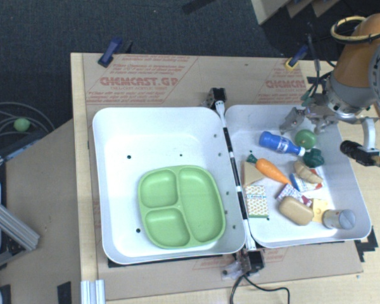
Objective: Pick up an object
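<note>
White right bin [354, 198] holds the objects: blue bottle [280, 143], carrot [272, 170], green ball [305, 137]. Hand [309, 118] hovers at the bin's 12 o'clock edge, just above the ball at its 12 o'clock; finger spread cannot be determined. Left bin [114, 170] holds a green tray [180, 205].

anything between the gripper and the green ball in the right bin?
Nothing visible. The gripper hangs at the right bin's far side, and the green ball lies just beneath it with no object between. The blue bottle lies close on the ball's left, so it could crowd a finger there.
</note>
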Robot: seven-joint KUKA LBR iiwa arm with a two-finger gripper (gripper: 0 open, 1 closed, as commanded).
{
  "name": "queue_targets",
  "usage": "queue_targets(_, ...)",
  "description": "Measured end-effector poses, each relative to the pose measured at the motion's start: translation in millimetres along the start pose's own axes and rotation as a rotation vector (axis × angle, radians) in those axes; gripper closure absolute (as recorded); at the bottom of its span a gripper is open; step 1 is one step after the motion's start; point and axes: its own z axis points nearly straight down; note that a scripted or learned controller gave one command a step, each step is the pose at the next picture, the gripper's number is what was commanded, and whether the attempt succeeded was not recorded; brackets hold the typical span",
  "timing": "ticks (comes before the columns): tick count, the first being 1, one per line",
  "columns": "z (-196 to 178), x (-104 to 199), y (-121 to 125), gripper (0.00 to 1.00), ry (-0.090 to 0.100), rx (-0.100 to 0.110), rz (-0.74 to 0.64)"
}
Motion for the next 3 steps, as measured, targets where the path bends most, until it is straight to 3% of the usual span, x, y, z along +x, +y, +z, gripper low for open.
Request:
queue_targets(1, 46.5, 25.5, -49.3, 0.0, 0.001, 0.002, 0.001)
queue_targets(2, 45.1, -10.8, -18.1, 0.0, -0.001, 0.0, 0.001)
queue_targets(3, 45.7, 15.9, -97.1, 0.0, 0.001, 0.001, 0.002)
